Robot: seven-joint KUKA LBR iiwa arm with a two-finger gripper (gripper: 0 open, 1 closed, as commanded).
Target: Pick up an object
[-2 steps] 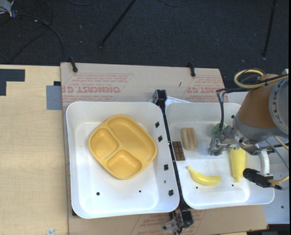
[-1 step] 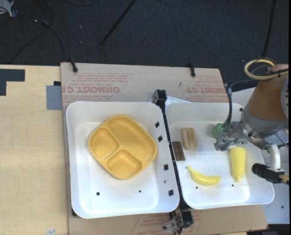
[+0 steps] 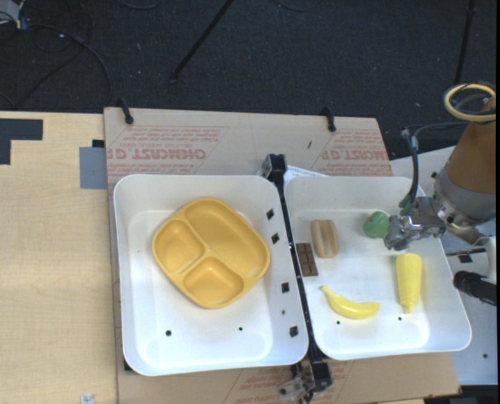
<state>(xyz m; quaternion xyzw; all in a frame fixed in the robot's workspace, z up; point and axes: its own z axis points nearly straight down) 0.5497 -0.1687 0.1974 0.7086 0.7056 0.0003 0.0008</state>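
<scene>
The end effector [image 3: 399, 232] hangs over the right bin [image 3: 452, 339], beside the green ball [image 3: 376, 224]; whether it is apart or together I cannot tell. The ball looks light, smooth and liable to roll, so take it across its middle. Below it lies a corn cob [image 3: 408, 280], stiff and easier gripped across its width. The banana [image 3: 349, 304] lies farther off.

A yellow divided plate [image 3: 210, 252] is lying in the left bin [image 3: 140, 326]. In the right bin [image 3: 439, 335], a tan block [image 3: 324, 237] is resting near the divider, a banana [image 3: 349, 305] is lying toward the front, and a yellow corn cob [image 3: 408, 279] is sitting to its right. The arm's hand [image 3: 399, 233] is hovering just beside a green round object [image 3: 376, 224], above the corn.
</scene>
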